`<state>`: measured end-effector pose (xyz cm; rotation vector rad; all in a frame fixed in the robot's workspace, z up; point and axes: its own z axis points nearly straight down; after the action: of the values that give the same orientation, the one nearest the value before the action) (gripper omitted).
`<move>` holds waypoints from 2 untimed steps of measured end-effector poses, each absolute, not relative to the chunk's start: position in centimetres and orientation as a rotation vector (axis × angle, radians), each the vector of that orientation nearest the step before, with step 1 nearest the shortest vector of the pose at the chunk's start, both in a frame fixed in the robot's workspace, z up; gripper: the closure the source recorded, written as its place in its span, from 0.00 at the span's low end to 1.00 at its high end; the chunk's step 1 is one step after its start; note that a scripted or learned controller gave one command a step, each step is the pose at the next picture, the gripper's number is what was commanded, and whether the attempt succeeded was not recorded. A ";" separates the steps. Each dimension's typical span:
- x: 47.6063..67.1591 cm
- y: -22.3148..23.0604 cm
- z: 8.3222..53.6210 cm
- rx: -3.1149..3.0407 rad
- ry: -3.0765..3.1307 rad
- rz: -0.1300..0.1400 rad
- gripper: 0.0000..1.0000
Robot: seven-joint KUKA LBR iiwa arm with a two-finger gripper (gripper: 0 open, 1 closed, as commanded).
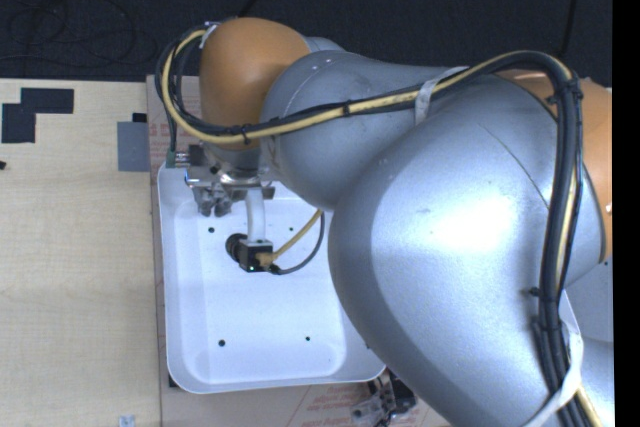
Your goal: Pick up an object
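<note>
My gripper [216,203] hangs below the orange wrist band [250,65], over the far left corner of a shallow white bin [250,335]. It stands just above the bin floor. A small black piece with a yellow tip [248,252] sits at the end of a cable looping down from the wrist, right of and nearer than the gripper. I cannot tell whether this piece touches the floor. The big grey arm [450,215] hides the right part of the bin and whatever lies beyond it.
The bin floor shows a few small dark holes [221,343]. A pale wooden bench top [70,255] with dark grey patches [131,145] lies to the left of the bin. Dark cables run along the arm.
</note>
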<state>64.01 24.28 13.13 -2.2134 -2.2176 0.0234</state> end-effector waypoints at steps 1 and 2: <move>64.3 17.8 12.7 -2.226 -2.215 0.012 1.00; 60.8 24.4 23.0 -2.213 -2.229 -0.011 1.00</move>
<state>60.79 24.41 23.01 -2.2129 -2.2293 -0.0106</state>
